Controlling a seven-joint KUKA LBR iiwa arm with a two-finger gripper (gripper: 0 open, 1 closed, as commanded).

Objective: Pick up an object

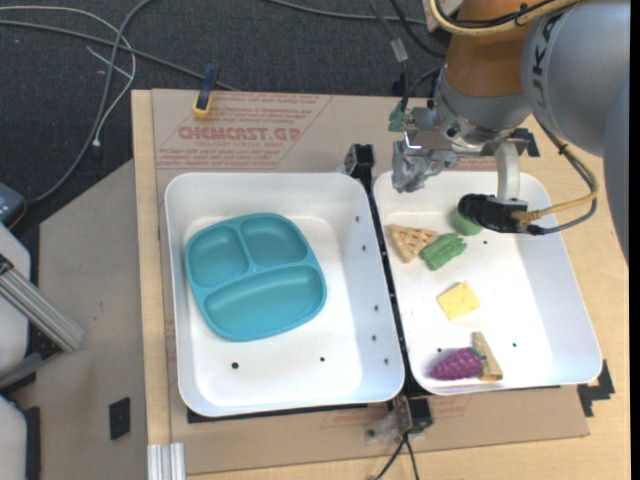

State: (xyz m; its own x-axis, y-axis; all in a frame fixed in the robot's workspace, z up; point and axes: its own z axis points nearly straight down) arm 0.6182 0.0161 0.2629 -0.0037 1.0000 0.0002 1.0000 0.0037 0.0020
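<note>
camera view: the tool (410, 175) hangs above the right bin (560, 298), holding nothing, grip width unclear.

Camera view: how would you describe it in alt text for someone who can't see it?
A grey and orange robot arm holds its gripper over the far end of the right bin, above toy food: waffle piece, green vegetable, cheese, grapes. The left bin holds a teal divided plate.

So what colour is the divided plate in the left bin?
Teal blue plate, seen clearly in the camera view.
</note>
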